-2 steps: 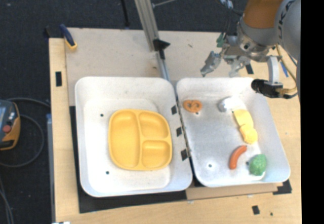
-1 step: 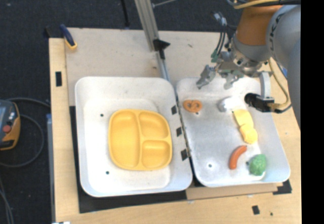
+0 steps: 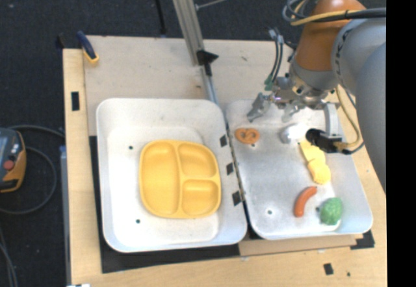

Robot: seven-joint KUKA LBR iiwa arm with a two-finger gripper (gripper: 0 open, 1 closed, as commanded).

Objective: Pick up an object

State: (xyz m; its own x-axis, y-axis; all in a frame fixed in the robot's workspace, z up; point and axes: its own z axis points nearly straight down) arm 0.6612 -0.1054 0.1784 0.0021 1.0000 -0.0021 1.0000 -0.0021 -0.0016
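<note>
Two white bins side by side on the desk. Tool [image 3: 273, 105] hanging open over the right bin's [image 3: 273, 182] far end, pretzel [image 3: 246, 136] just below it, nothing gripped.

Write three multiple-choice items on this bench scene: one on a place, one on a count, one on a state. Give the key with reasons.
1. Where does the yellow divided tray lie?
A. In the left bin
B. In the right bin
C. On the bare bench

2. How many compartments does that tray have?
A. Two
B. Three
C. Five

3. How is the pretzel placed?
A. Between the fingers
B. Inside the tray
C. Lying on the right bin floor

Key: 1 A, the tray rests on the left bin floor. 2 B, its ridges mark off three wells. 3 C, it lies flat below and left of the gripper, untouched.
</note>
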